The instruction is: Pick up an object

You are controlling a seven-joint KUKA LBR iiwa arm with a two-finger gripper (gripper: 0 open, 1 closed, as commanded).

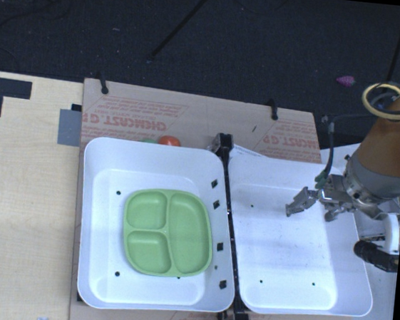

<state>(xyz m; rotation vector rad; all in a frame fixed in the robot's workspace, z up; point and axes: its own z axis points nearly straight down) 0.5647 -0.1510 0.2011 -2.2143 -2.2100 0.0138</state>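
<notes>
1. Pale wood-grain worktop (17,192) is seen carrying a brown cardboard sheet (190,122), on which two shallow white plastic bins are set side by side.
2. The left white bin (101,173) holds the task's likely object, a light green three-compartment plastic plate (168,232), lying flat at the bin's centre.
3. The right white bin (279,287) is reached into by the grey arm with its orange band (389,141), entering over the bin's right edge.
4. The two-finger gripper (313,203) hangs above the right bin's upper right area, well apart from the plate; its fingers appear spread, with nothing between them.
5. Nothing is judged picked up yet; approach, grasp and lift all remain.
</notes>
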